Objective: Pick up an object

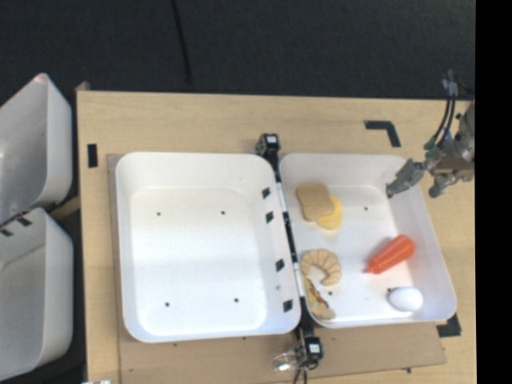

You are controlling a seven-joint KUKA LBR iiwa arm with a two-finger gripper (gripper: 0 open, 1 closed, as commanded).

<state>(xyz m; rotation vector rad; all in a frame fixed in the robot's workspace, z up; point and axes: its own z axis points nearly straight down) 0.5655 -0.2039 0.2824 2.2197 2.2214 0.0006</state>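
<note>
The gripper is hanging over the far right corner of the right bin, just at its rim, with the rest of the arm reaching in from the right. Its two grey fingers are standing spread apart, and nothing is sitting between them.

The two white bins are lying side by side on the wooden bench, their inner rims touching along the middle and joined there by small black clips.

All the loose things are lying in the right bin. A slice of bread is resting near the far left part of that bin, overlapping a yellow piece that is showing at its near right side. A croissant is lying against the left wall, nearer the front, and a small brown pastry scrap is sitting just in front of it, close to the near left corner. An orange carrot is lying tilted toward the right wall, well apart from the bread. A white egg is resting near the near right corner, just in front of the carrot.

The gripper is standing well apart from each of these things, the carrot being the closest to it.
</note>
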